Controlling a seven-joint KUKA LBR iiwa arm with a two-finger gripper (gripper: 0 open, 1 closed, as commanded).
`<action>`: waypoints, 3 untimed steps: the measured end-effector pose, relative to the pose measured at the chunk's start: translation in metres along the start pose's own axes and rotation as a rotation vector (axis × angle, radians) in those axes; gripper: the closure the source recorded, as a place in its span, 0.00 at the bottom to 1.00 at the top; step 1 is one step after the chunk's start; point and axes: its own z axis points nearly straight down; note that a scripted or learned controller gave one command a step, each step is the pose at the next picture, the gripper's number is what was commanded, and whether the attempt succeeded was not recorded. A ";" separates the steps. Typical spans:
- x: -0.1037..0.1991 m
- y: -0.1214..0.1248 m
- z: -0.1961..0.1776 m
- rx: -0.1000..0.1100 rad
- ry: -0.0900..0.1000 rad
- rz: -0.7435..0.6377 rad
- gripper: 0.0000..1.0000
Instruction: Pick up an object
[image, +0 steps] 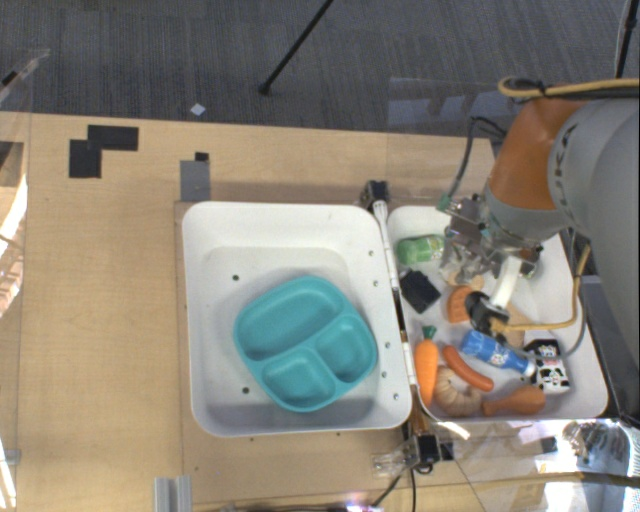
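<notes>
Down front in the right bin (592, 390): a carrot (427, 368), a sausage (468, 368) and a blue tube (496, 352) beside it. Farther back, the gripper (468, 262) hangs low over that bin, near the green object (420, 248); its spread I cannot tell.

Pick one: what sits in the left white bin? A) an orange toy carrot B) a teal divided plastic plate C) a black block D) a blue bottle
B: the teal divided plastic plate lies alone on the floor of the left white bin, while the orange toy carrot and the other small items lie in the right white bin.
</notes>
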 end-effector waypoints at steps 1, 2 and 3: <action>-0.055 -0.046 0.004 0.009 -0.006 0.299 1.00; -0.099 -0.061 -0.097 0.000 -0.004 0.693 1.00; -0.116 -0.004 -0.110 0.001 -0.008 0.837 1.00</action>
